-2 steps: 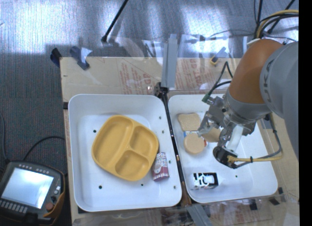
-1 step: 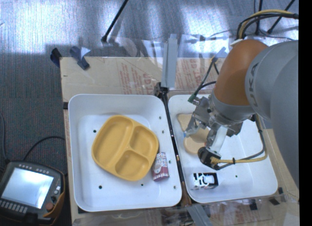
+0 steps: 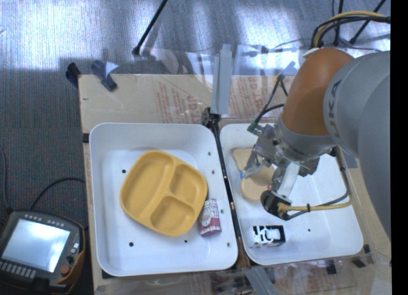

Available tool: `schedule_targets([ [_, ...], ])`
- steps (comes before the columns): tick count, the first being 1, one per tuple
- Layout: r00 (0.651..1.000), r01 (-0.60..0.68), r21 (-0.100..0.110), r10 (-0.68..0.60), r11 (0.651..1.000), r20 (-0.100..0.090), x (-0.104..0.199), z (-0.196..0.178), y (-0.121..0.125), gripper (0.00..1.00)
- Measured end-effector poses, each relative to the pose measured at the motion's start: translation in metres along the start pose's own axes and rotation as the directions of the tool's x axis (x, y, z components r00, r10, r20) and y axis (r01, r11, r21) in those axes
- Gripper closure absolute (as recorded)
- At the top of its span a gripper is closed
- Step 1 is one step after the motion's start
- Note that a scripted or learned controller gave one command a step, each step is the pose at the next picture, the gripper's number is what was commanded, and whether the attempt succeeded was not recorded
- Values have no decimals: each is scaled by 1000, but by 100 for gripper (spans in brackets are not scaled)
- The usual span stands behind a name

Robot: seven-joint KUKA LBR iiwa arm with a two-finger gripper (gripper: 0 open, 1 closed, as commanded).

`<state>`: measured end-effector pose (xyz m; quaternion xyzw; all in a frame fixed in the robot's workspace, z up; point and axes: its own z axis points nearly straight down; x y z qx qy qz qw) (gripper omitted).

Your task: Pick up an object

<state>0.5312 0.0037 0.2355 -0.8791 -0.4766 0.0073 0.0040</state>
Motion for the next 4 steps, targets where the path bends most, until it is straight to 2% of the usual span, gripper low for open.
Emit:
schedule_targets([
  [1, 1000, 1, 6, -1, 1000, 4, -1, -7, 0, 100],
  [2, 960, -279, -6, 278, 960, -6, 59, 11, 40, 100],
  [3, 870, -493, -9, 493, 870, -17, 50, -111, 84, 100],
  [4, 754, -657, -1, 657, 754, -5, -25, -38, 86, 100],
])
